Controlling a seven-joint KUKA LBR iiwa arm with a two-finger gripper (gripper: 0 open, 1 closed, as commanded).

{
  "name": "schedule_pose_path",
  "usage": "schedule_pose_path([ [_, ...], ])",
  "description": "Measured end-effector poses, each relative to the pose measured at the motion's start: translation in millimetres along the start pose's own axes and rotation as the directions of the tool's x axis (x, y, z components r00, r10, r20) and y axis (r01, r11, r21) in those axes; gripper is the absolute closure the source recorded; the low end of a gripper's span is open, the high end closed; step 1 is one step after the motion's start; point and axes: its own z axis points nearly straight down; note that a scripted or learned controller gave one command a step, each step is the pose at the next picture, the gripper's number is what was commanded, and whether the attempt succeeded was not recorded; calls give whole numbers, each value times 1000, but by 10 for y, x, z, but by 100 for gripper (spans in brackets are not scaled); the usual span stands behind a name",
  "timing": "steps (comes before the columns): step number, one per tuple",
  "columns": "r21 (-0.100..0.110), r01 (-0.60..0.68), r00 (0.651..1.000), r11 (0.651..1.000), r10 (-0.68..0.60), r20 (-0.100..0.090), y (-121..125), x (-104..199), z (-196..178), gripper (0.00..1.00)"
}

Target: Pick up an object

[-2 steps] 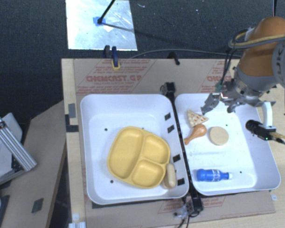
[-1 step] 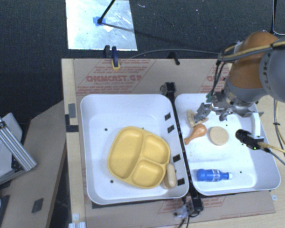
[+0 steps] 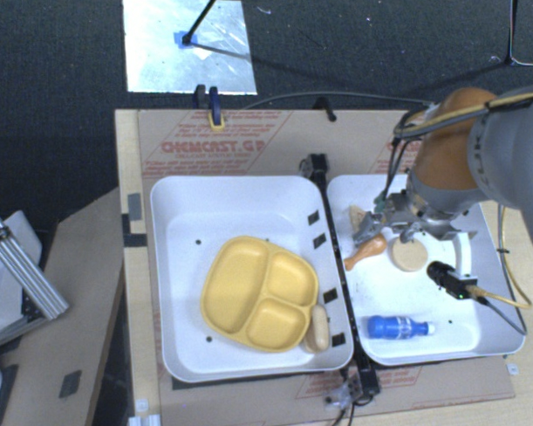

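My gripper (image 3: pixel 396 222) hangs low over the back of the right bin (image 3: pixel 489 327), the grey arm reaching in from the right. Just left of it lies a small beige piece (image 3: pixel 361 217). Below that, an orange drumstick-shaped toy (image 3: pixel 365 251) lies at a slant, near the bin's left wall. A round tan disc (image 3: pixel 408 256) rests directly in front of the gripper. A blue bottle (image 3: pixel 397 327) lies on its side near the front wall. Nothing shows as held.
The left bin (image 3: pixel 184 219) holds a yellow divided plate (image 3: pixel 259 293), with a tan oval roll (image 3: pixel 318 328) against its front right corner. A black divider (image 3: pixel 335 258) runs between the bins. A metal sheet (image 3: pixel 186 45) lies beyond the bench.
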Motion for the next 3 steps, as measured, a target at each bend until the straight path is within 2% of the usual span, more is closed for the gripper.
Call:
schedule_pose_path([
  [1,-8,0,1000,1000,0,2,22,-6,-137,100],
  [2,-11,3,1000,1000,-3,1,109,57,-718,100],
  [3,-7,3,1000,1000,-3,1,117,57,-818,100],
])
